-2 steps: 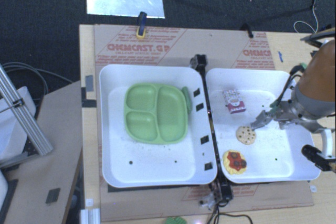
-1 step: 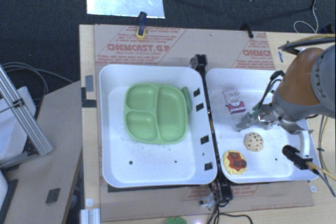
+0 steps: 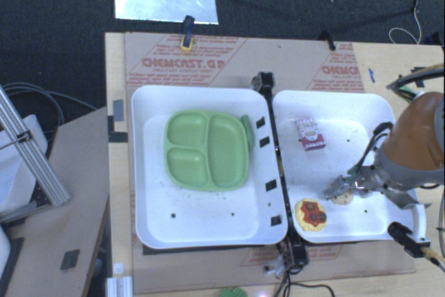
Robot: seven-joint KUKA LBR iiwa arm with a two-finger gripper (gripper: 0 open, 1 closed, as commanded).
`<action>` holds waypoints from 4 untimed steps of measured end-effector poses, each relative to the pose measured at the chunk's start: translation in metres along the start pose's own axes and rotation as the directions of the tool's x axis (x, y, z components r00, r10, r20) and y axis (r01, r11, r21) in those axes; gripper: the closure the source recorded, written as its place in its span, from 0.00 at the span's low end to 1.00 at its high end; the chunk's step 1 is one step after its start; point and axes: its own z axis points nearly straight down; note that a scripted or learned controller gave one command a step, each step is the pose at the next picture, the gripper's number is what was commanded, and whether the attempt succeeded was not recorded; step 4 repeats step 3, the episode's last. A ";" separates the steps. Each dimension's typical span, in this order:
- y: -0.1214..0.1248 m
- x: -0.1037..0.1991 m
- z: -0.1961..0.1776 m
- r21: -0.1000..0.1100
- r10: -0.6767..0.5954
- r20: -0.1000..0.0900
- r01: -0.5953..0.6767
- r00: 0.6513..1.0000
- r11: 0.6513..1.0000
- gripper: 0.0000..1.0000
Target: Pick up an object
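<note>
Round tan cookie-like disc [image 3: 342, 197] lies under the gripper [image 3: 341, 188] in the right white bin [image 3: 361, 108]; finger state unclear. Grasp could skid off its flat edge, nudging yellow pizza toy [image 3: 312, 215].

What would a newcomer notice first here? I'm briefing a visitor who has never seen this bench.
The green divided plate lying in the left bin stands out most. In the right bin, the gripper sits low over a small round item, with a yellow and red toy beside it and a red and white packet farther back.
</note>
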 end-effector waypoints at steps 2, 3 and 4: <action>0.019 0.061 -0.077 -0.012 -0.013 -0.001 0.013 1.000 1.000 1.00; 0.076 0.117 -0.103 -0.012 -0.014 0.000 0.014 1.000 1.000 1.00; 0.076 0.117 -0.103 -0.012 -0.014 0.000 0.014 1.000 1.000 1.00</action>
